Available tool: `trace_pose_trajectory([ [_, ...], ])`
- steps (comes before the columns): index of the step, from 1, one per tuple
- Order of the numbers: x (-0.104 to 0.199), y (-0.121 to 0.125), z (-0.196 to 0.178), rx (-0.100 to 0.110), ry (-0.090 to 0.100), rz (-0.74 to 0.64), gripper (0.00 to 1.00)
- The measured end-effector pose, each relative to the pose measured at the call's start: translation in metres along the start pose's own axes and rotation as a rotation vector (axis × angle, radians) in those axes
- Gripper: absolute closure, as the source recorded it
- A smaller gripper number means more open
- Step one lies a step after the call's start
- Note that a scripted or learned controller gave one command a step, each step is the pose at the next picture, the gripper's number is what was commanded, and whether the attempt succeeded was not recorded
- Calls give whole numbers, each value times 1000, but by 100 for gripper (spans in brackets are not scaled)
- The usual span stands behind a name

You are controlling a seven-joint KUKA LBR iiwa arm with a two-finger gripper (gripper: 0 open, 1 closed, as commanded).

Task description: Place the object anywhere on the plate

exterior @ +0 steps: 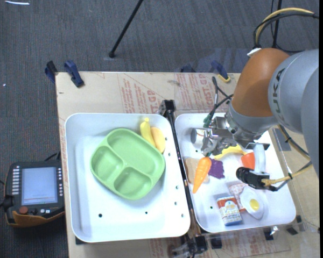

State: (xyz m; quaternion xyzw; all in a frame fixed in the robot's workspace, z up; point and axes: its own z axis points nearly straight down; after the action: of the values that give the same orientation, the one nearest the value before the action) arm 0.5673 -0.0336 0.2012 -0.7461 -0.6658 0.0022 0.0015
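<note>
A light green plate [128, 163] with three compartments lies in the left bin [81, 198], and nothing rests on it. My gripper [209, 143] hangs low over the upper left part of the right bin [277, 211]. Just below it lies an orange carrot [201, 173], its thick end toward the gripper. Whether the gripper touches the carrot cannot be made out. A purple bunch of grapes [217, 169] and a yellow banana [230, 152] lie right beside the carrot.
A yellow piece [146, 132] and an orange piece [158, 138] rest against the plate's upper right rim. The right bin also holds a red-orange piece [248, 160], a white bottle [259, 157], a small box [229, 208], a fried egg [253, 204] and a tan slice [189, 168].
</note>
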Motion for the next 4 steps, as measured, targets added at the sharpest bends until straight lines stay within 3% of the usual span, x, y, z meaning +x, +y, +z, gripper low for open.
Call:
trace_pose_trajectory([
  [1,55,-6,16,2,1,-90,100],
  [2,55,-6,16,2,1,-89,0],
  [3,53,-5,7,5,2,-89,100],
  [4,140,-3,16,2,0,241,100],
])
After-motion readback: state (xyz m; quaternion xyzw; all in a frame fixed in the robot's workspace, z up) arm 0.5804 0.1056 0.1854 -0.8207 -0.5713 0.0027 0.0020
